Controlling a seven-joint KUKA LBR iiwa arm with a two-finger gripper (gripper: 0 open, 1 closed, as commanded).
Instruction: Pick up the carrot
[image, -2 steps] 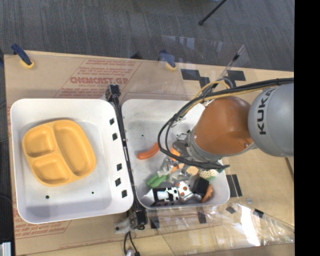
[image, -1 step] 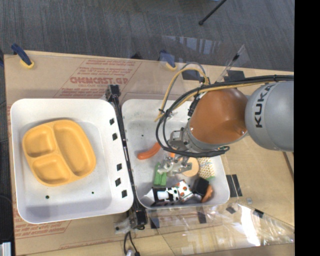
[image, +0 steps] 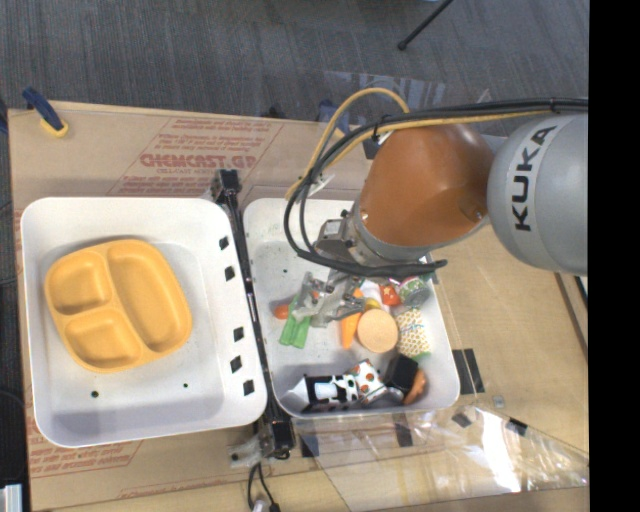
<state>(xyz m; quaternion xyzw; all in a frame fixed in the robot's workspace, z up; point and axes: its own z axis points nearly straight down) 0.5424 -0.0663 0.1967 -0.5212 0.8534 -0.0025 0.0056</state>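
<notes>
the gripper (image: 325, 300) hangs low in the right bin (image: 262, 300), under the orange band of the arm (image: 425, 185), w/ its metal fingers (image: 318, 293) pointing down and toward the bin's left wall. can't tell if it's open, closed or gripping anything: the fingers are a blurred grey tangle from this angle and nothing reads clearly as sitting between them. it's prob placed here because the carrot (image: 349, 329) lies just beside it, on the side twd the round tan disc (image: 377, 331). the carrot is a short orange piece touching or nearly touching that disc's left edge; long axis seems to run roughly near-to-far across the bin floor, slightly tilted, but it's small and partly crowded so which end is the tip i can't say. a green piece (image: 295, 331) lies on the other side of the gripper from the disc, w/ a small orange-red bit (image: 283, 311) just above it. beyond the disc, away from the gripper: a red-and-green item (image: 408, 291), a yellowish netted thing (image: 413, 332), and near the bin's front wall a black-and-white cow toy (image: 340, 388). clutter is packed twd the disc, so a grab there risks catching neighbours. well apart, the left bin (image: 60, 420) holds a yellow divided tray (image: 115, 300).
</notes>
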